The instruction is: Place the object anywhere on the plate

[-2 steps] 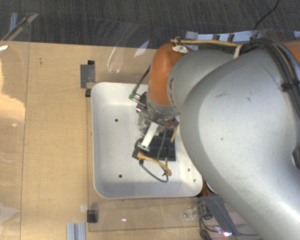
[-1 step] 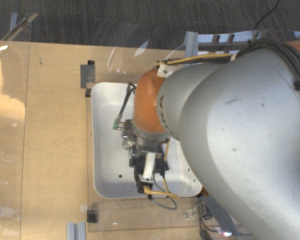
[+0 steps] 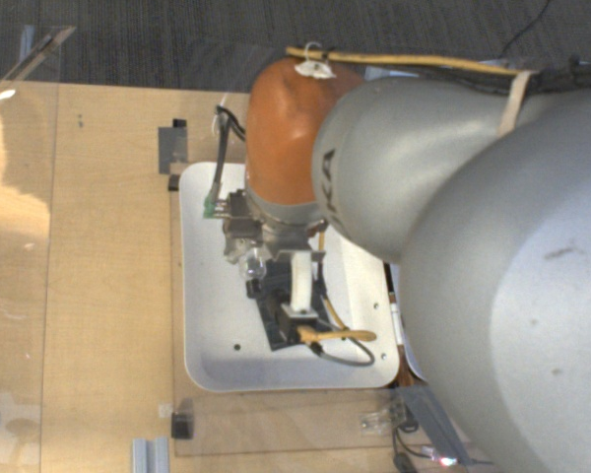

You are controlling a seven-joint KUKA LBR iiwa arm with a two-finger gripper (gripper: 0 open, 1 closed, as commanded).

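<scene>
My gripper (image 3: 255, 266) hangs low over the middle of the left white bin (image 3: 199, 304), pointing down at its floor. Above it sit the orange band (image 3: 281, 136) and the grey arm (image 3: 473, 235), which reach in from the right. They cover the bin's back right part and everything to the right of it. A small dark speck (image 3: 237, 346) lies on the bin floor, in front of the gripper and to its left. Nothing can be made out under the gripper, where the wrist hides the view.
Bare wooden bench (image 3: 89, 264) stretches to the left of the bin. Small black clamps stand at the bin's back left corner (image 3: 177, 146) and front left corner (image 3: 182, 424). A dark carpeted floor (image 3: 177, 18) lies beyond the bench.
</scene>
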